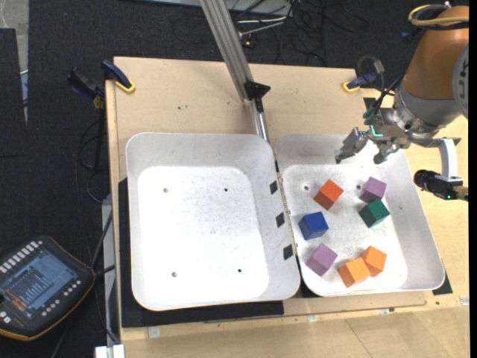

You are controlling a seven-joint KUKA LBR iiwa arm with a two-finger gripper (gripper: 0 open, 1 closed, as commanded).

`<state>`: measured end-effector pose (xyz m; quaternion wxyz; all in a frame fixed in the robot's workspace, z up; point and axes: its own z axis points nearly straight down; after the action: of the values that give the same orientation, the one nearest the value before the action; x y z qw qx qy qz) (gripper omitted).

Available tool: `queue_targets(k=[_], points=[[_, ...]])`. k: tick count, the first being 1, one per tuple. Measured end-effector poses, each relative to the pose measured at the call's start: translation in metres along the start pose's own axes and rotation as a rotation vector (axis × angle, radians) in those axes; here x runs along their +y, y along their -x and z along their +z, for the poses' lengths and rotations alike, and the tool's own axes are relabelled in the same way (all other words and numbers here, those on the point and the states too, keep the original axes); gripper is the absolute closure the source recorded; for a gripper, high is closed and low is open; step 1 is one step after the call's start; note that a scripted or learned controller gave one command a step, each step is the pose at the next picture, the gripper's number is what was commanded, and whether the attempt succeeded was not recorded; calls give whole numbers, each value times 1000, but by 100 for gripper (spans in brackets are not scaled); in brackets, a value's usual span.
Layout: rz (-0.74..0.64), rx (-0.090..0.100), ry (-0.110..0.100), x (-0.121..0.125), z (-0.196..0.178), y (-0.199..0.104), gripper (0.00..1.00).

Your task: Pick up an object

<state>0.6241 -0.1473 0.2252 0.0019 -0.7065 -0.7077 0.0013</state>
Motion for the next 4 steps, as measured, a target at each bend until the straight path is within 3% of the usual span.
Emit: queue_targets(k=[1, 3, 4], points=[[-1, -1, 5, 1, -3, 0, 0], [-2, -1, 0, 12, 103, -11, 0], [0, -1, 1, 11, 132, -12, 0]])
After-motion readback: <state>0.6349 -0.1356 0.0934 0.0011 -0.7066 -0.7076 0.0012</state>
